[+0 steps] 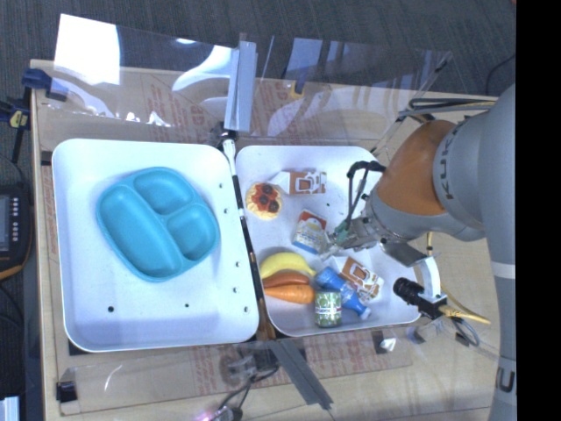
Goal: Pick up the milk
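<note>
Gripper [344, 233] was low in the right bin [386, 316], tip just beside the milk carton [309, 232], which lay in the bin's middle; couldn't tell how the claw was set. Milk looked not yet lifted, so grasp + lift seemed left. Around the milk: another small carton [303, 181] above, pizza toy [264, 199] up-left, banana [285, 262] and carrot [289, 289] below-left, blue pieces [337, 284], green can [328, 308], third carton [362, 278] below-right. Left bin [74, 296] held a blue divided plate [156, 220].
</note>
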`<state>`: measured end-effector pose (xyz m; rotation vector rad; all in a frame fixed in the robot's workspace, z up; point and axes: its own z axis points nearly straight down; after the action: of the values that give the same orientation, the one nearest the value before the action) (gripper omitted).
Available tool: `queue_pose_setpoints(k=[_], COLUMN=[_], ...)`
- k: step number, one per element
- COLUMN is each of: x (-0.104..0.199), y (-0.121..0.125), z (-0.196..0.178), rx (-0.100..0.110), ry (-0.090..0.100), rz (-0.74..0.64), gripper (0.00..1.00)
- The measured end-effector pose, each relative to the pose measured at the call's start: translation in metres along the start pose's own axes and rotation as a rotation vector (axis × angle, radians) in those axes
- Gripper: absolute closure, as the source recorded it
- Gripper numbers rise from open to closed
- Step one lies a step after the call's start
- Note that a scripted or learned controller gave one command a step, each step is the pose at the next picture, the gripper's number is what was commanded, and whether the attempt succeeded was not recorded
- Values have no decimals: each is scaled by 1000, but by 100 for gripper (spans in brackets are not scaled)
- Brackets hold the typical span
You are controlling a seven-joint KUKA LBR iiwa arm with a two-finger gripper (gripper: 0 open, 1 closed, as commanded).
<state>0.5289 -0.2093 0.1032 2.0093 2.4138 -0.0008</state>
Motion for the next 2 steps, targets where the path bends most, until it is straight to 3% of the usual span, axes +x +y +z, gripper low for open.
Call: queue_pose_setpoints(k=[1, 2], x=[0, 3], y=[0, -20], z=[0, 10], rx=[0, -2], ry=[-1, 1], rz=[-1, -106], gripper=[0, 0])
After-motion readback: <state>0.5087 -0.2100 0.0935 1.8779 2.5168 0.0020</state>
